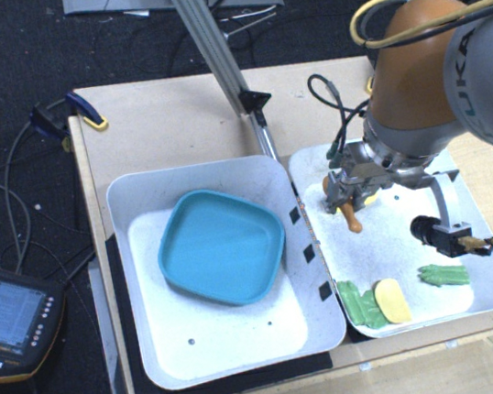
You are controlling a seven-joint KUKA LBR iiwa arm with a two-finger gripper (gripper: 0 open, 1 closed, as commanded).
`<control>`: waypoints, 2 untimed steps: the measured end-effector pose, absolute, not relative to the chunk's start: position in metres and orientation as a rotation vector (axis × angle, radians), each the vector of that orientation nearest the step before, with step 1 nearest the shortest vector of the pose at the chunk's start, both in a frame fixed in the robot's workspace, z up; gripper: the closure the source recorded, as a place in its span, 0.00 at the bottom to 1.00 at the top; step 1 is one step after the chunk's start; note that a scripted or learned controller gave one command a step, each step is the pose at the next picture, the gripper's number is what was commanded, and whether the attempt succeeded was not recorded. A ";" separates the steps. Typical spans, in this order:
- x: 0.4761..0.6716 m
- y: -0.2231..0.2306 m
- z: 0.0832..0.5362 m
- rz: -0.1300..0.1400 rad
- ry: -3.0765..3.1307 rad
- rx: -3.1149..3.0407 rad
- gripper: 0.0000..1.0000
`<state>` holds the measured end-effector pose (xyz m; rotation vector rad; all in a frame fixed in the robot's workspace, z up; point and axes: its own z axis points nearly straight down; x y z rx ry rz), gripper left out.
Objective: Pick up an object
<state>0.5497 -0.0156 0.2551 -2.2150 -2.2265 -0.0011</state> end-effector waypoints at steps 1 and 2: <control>0.539 0.032 0.238 0.001 -2.225 -2.216 1.00; 0.530 0.092 0.229 0.000 -2.227 -2.214 1.00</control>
